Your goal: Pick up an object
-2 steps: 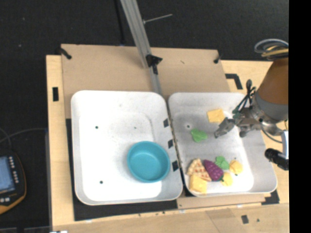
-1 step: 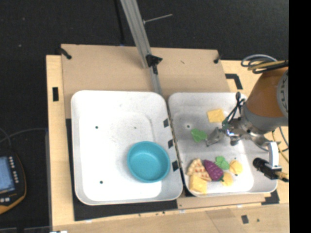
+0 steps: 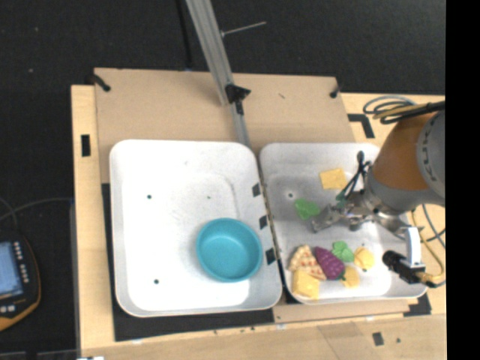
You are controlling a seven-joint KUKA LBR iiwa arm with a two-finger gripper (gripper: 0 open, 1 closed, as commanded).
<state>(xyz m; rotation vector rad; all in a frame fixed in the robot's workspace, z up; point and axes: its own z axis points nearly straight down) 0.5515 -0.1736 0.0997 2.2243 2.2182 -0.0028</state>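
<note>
Item: right-hand bin [image 3: 300,160], white, shallow, taken here as the landmark. It sat on a pale wooden surface [image 3: 187,103], edge to edge with a matching left-hand bin [image 3: 150,171].

Contents of the right-hand bin: a green piece [image 3: 307,209] near its middle; a yellow block [image 3: 333,178] further up toward its far wall; along its near wall a cluster of a purple piece [image 3: 328,262], a small green piece [image 3: 342,249], a waffle-patterned yellow piece [image 3: 301,259], a plain yellow piece [image 3: 305,283] and two small yellow-orange pieces [image 3: 363,259].

Arm: grey with an orange band [image 3: 401,156], entered over the bin's right wall. The jaws [image 3: 330,217] hung low over the bin's middle, pointing toward its left wall. Whether they were open or closed could not be told; nothing was seen held.

Governing relation: the green piece lay just beside the jaws, on the side toward the bin's left wall and slightly toward its far wall. It appeared the likeliest candidate for pickup. Its long axis could not be judged at this size. The near-wall cluster lay nearer the camera than the jaws, the pieces crowded and some touching.

Left-hand bin: held one teal bowl [image 3: 228,249], upright, close to the shared edge with the landmark bin.

Surroundings: a metal pole [image 3: 214,43] rose beyond the landmark bin's far left corner; dark floor lay around the surface; a handheld control unit [image 3: 15,272] lay far beyond the left-hand bin.
</note>
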